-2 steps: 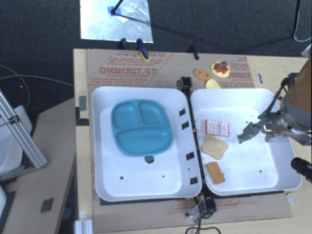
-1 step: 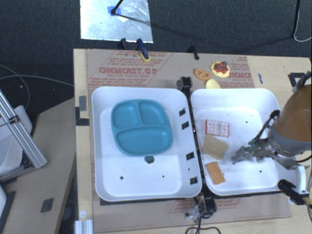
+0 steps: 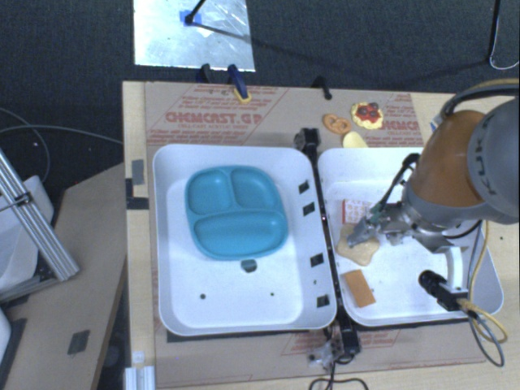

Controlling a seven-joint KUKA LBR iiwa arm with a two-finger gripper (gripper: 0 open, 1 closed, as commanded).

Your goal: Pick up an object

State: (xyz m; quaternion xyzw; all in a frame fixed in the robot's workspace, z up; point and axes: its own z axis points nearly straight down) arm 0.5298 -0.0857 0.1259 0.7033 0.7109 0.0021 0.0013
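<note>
My gripper (image 3: 361,234) is low in the left part of the right bin (image 3: 406,303). It sits directly over a pale tan flat piece (image 3: 365,253), whose lower edge shows beneath it. A small red-and-white packet (image 3: 354,211) lies just behind the gripper. An orange-brown slab (image 3: 357,288) rests nearer the front of the same bin. In the left bin (image 3: 175,299) lies a blue divided plate (image 3: 236,210), with a small dark object (image 3: 249,265) just in front of it.
On the cardboard behind the right bin lie a pretzel-shaped toy (image 3: 335,123), a round red-topped toy (image 3: 368,114) and a pale yellow piece (image 3: 354,140). The arm's grey body covers the right side of the right bin. A black divider (image 3: 321,218) separates the bins.
</note>
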